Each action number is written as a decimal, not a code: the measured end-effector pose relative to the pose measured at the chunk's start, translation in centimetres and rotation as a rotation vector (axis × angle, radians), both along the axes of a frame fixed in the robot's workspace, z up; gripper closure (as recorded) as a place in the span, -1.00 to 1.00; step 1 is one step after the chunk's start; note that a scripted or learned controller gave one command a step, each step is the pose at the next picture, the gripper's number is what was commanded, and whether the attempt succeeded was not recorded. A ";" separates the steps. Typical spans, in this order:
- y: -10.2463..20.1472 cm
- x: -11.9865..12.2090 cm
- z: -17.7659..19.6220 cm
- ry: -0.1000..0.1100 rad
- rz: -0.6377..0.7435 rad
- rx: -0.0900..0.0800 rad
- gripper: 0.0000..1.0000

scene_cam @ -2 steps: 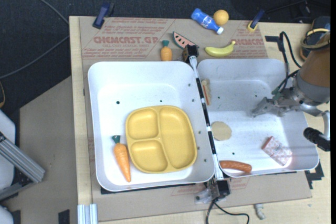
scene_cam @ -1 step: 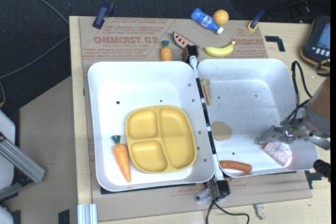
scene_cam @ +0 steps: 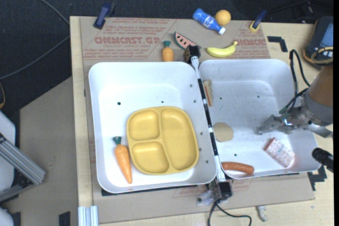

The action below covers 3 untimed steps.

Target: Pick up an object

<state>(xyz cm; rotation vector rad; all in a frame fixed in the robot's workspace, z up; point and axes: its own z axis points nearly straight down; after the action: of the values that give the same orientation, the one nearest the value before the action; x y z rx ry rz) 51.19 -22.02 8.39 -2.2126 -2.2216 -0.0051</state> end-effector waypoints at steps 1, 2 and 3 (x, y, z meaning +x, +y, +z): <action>0.5 15.7 0.2 0.003 0.002 0.010 -1.00; 4.7 8.6 2.1 -0.002 -0.003 -0.006 -1.00; 0.0 1.6 0.0 0.002 -0.002 0.000 -1.00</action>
<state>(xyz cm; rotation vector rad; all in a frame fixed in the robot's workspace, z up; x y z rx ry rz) 52.75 -22.06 8.42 -2.2132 -2.2187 -0.0035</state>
